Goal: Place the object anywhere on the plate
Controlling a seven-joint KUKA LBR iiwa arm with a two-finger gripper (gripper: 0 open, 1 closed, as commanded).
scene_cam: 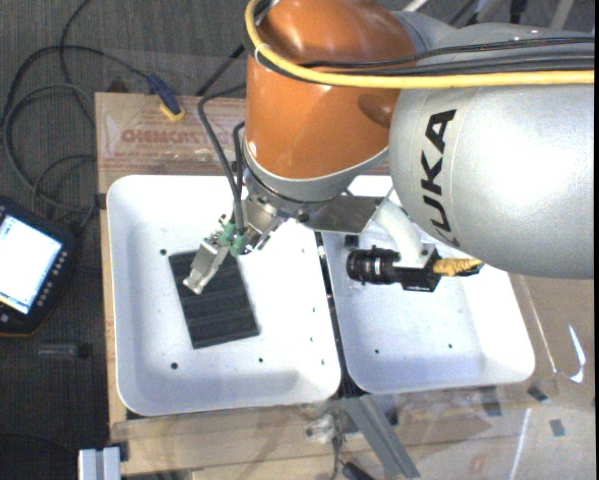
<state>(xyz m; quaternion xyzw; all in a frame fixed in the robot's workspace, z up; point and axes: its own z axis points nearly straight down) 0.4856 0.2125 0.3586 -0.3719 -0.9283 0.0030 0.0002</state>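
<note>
Gripper [201,273] hangs over the upper left corner of the plate [219,308], a dark ribbed slab lying in the left bin [139,358]. Whether it carries anything I cannot tell; no object can be made out on the plate or around it. Judging by position, the placing step is in hand. Next would likely come a short descent and release, well within the plate's edges.

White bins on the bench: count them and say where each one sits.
2. The left bin holds a black ribbed plate, with the gripper above it. The right bin lies beside it, partly hidden under the arm.
</note>
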